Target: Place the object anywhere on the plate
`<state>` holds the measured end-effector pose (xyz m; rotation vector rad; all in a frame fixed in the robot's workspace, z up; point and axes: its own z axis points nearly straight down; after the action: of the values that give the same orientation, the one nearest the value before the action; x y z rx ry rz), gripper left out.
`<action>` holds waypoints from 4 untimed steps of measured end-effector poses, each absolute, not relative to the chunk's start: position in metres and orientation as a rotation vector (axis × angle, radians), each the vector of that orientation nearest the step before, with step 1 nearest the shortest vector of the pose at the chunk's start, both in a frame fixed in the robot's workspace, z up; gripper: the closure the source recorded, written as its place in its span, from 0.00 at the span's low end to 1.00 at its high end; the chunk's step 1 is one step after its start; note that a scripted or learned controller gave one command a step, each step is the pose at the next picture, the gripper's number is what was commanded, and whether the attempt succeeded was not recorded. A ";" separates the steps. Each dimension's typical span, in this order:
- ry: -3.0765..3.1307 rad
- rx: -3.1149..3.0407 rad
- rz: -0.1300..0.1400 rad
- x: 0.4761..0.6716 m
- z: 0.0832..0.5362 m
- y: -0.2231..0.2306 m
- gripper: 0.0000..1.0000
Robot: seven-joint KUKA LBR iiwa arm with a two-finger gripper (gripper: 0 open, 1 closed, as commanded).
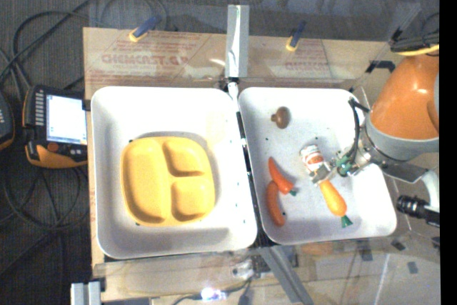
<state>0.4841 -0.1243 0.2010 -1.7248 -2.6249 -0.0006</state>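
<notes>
Gripper: the gripper [335, 169] sits low in the right bin [371, 221], at the end of the grey and orange arm [403, 111]; I cannot tell how it stands.
Can: a small white can with a red band [310, 158], just left of the gripper, close against it; contact unclear.
Yellow carrot: a yellow-orange carrot with a green tip [333, 198], just below the gripper, lying on the bin floor at a slant.
Red pieces: two orange-red carrot-like pieces further left of the gripper, the upper one [280, 176] slanted, the lower one [275, 203] nearly upright in the view; the two lie close together.
Brown item: a small round brown thing [280, 117], up and left of the gripper, well apart from the rest.
Plate: a yellow plate with compartments [170, 178], far left of the gripper, on the floor of the left bin [107, 118].
Bench: the bench [164, 53] carries both bins side by side.
Pendant: a handheld screen unit [61, 125] beyond the left bin, off the bench.
</notes>
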 end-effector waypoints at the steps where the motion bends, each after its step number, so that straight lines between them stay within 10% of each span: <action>1: -2.611 -1.742 0.002 0.511 0.183 -0.043 1.00; 4: -2.711 -1.587 0.008 0.594 0.135 0.115 1.00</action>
<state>0.5936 0.1152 0.1349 -1.5875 -2.7113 0.0076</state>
